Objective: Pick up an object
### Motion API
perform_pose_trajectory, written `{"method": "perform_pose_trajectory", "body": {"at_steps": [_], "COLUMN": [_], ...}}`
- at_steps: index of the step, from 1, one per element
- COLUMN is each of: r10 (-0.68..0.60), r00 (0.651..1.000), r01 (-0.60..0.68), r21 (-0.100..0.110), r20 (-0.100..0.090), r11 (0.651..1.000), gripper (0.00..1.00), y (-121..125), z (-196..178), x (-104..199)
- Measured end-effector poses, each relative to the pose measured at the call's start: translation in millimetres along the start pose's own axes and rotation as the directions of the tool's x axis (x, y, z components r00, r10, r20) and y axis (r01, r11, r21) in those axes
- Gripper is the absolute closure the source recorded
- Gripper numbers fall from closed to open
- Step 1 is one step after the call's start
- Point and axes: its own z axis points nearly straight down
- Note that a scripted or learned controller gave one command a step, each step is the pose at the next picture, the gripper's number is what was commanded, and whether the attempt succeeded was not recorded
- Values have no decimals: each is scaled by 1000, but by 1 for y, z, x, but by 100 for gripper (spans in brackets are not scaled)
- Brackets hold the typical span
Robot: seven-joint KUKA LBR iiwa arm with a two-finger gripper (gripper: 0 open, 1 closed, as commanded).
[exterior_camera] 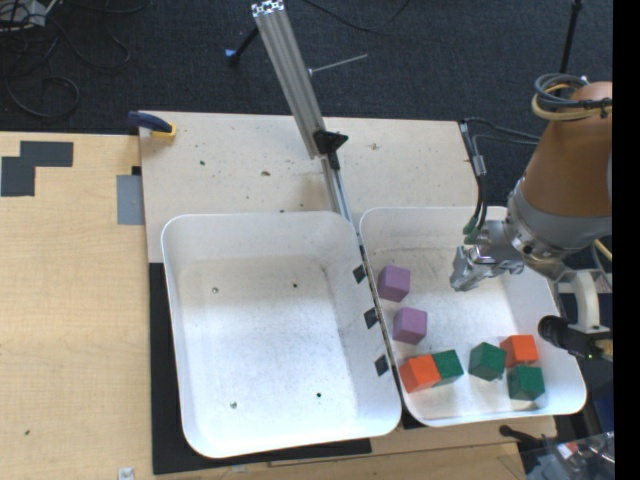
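My gripper (465,273) hangs over the middle of the right bin (440,226), with nothing visible between its fingers. To its left lie two purple blocks, one (394,282) near the divider and another (410,324) just below it. Along the bin's front sit an orange block (420,372) touching a green block (448,365), then a second green block (487,360), an orange block (520,349) and a third green block (526,381). The gripper is above and apart from all of them.
The left bin (190,268) lies beside the right one, sharing a divider with black clips (370,318). A slanted aluminium bar (295,78) rises from the back of the bench. A cable runs down by the arm's wrist.
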Motion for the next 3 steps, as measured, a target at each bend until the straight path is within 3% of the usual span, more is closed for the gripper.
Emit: {"method": "perform_pose_trajectory", "body": {"at_steps": [2,3], "r10": [0,1], "r00": [1000,1000], "r01": [0,-1], "r21": [1,3], "r20": [1,2], "r11": [1000,1000], "gripper": [100,100], "y": [-7,-5], "z": [-2,20], "x": [102,148]}}
